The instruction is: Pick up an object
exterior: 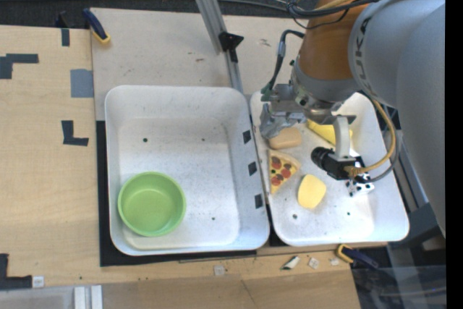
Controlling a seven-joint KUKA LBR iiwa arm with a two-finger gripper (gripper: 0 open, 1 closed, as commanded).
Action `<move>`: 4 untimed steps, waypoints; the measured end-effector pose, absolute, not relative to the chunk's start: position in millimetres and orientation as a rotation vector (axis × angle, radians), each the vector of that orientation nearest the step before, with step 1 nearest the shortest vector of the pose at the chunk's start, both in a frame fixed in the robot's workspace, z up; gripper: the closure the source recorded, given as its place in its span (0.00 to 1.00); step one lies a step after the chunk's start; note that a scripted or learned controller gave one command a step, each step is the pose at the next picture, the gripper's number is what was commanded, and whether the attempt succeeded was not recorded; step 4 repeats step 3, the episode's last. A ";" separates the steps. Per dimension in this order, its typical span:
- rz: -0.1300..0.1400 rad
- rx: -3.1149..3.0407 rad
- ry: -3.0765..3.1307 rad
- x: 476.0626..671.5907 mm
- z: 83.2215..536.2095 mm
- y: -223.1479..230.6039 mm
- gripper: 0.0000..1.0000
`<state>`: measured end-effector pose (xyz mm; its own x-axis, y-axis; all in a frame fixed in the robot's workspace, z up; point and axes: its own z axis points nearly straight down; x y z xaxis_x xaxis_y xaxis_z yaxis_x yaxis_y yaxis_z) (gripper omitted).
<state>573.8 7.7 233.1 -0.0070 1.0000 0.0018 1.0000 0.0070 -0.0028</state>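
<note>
In the right bin (383, 224), near its upper-left corner, the gripper (278, 128) is down among the toy food, its grey fingers pressed against a tan bread-like piece (288, 139). From this slanted view I cannot tell how far the claw is spread, or whether the tan piece actually sits between its fingers. Relative to that gripper, a pizza slice (280, 171) lies just below it, a yellow round piece (312, 192) lies further down and to the right, and a yellow wedge (322, 132) shows to its right, partly under the wrist. A black part with a cable (331, 162) hangs beside the wedge. Well to the gripper's lower left, a green bowl (151, 203) rests in the left bin (173, 112).
</note>
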 end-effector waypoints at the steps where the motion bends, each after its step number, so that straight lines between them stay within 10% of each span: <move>1: 0.002 -2.212 -2.226 585.2 236.4 53.2 1.00; 2: 0.002 -2.213 -2.227 610.5 238.0 101.5 1.00; 3: 0.007 -2.217 -2.223 609.2 238.0 97.8 0.00; 4: 0.007 -2.217 -2.223 609.2 238.0 97.8 0.00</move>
